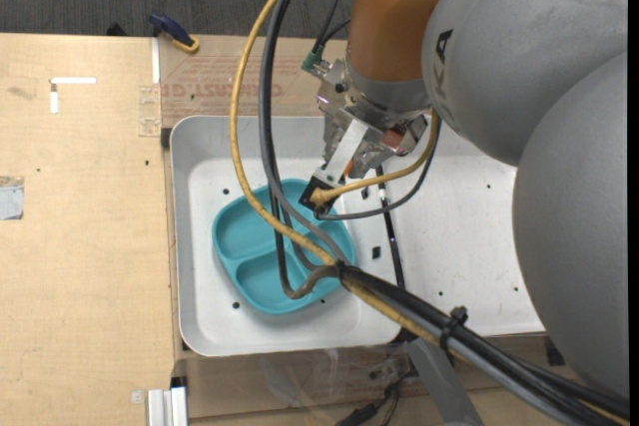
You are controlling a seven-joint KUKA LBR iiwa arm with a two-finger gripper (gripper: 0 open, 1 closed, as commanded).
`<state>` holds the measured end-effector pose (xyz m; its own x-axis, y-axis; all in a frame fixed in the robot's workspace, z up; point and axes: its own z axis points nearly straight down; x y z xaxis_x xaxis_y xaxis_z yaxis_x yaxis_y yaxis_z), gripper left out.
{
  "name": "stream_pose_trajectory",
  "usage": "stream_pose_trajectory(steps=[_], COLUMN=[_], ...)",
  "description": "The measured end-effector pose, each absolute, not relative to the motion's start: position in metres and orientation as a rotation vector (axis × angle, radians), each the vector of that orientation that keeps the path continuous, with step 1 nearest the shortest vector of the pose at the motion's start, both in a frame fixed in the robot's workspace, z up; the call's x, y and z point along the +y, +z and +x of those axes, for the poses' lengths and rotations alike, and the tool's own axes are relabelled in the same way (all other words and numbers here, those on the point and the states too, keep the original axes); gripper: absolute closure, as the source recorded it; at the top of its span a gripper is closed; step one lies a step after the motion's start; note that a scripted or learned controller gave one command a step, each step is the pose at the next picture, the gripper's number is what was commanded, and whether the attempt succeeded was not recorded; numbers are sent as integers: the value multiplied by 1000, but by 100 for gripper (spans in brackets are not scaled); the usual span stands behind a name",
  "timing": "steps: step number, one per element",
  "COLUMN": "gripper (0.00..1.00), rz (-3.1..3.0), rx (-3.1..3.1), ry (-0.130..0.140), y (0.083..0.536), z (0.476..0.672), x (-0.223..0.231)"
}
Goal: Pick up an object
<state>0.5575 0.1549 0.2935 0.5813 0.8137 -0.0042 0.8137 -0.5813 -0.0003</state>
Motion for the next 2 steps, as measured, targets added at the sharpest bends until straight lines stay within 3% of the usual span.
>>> stream_pose_trajectory(steps=[1, 2], gripper=[100, 100], rz=[2629, 2461], rx=[1718, 1953], ry=[-11, -9], y=[204, 218], z=[540, 477], x=[228, 147])
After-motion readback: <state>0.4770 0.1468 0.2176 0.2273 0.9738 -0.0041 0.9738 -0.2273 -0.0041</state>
